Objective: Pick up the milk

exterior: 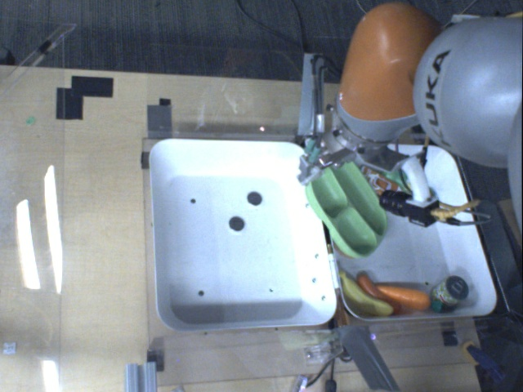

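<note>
Claw (315, 168): gripping the upper rim of the green dish (351, 211), above the right bin's (445, 256) left wall.
Green dish: two compartments, hanging tilted across that bin's left wall.
Milk: cannot tell its place or its look; the arm (458, 80) is covering that bin's far part.
Banana (364, 299), carrot (402, 296), dark bottle (450, 290): lying along that bin's near wall.

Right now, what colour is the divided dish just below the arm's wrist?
The divided dish is pale green, clear in the camera view.
</note>
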Motion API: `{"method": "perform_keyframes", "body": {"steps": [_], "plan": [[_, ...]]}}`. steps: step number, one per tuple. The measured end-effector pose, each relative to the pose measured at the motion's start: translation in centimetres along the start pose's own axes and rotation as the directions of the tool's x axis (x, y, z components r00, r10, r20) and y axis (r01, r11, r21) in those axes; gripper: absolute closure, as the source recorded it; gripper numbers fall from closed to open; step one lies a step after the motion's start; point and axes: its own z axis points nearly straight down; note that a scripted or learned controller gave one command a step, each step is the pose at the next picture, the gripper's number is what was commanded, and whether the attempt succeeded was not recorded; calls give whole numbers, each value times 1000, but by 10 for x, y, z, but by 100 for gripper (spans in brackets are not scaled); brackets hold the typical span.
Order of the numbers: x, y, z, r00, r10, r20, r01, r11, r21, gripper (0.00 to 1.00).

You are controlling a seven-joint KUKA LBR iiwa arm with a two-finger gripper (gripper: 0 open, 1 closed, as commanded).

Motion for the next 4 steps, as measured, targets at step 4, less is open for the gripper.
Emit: {"method": "perform_keyframes", "body": {"steps": [4], "plan": [[28,104,-33,991,132,0,-132,991,-14,100]]}}
